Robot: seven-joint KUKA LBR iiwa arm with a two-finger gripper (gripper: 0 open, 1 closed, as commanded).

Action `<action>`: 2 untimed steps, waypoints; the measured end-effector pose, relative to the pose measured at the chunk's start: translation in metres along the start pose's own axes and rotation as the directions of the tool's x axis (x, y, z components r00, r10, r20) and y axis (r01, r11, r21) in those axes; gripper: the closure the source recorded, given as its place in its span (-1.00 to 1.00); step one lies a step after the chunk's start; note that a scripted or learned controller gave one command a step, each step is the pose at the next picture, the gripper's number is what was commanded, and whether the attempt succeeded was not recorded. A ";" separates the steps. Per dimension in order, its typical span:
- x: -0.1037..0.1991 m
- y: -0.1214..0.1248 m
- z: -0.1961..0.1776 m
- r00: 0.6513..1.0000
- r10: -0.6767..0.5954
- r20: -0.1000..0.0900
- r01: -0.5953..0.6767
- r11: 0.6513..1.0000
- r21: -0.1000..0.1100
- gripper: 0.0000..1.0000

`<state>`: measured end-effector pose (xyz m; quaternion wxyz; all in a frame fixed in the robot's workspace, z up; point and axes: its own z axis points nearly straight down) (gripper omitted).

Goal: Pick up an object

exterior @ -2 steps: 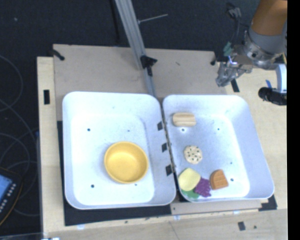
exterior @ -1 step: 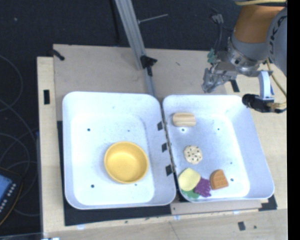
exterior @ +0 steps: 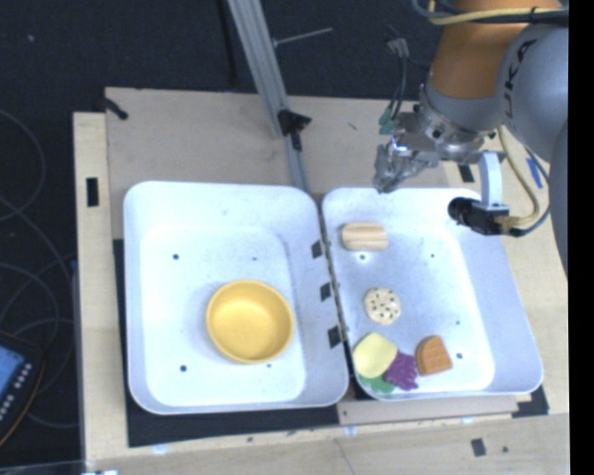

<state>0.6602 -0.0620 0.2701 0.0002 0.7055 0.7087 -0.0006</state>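
Targeting looks like the tan bread-roll-shaped toy [exterior: 363, 237], lying in the right white plastic bin [exterior: 495, 295] just below and left of the tool [exterior: 389, 178], not touching it. Tool state: cannot tell, too blurred. Risks: tool sits over the bin's far rim, so descent may hit the rim; rounded roll may squirt out. Speckled round cookie [exterior: 381, 306] lies further below.

Slanted metal rail [exterior: 262, 62] crossing bench [exterior: 188, 137] top toward bin seam; handheld screen device [exterior: 0, 384] at lower left, cables [exterior: 10, 216] nearby.
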 end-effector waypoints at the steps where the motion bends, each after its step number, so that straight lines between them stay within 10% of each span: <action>1: 0.056 -0.008 -0.003 1.000 -0.003 -0.002 0.003 1.000 0.000 1.00; 2: 0.104 -0.025 -0.006 1.000 -0.003 -0.003 0.003 1.000 -0.001 1.00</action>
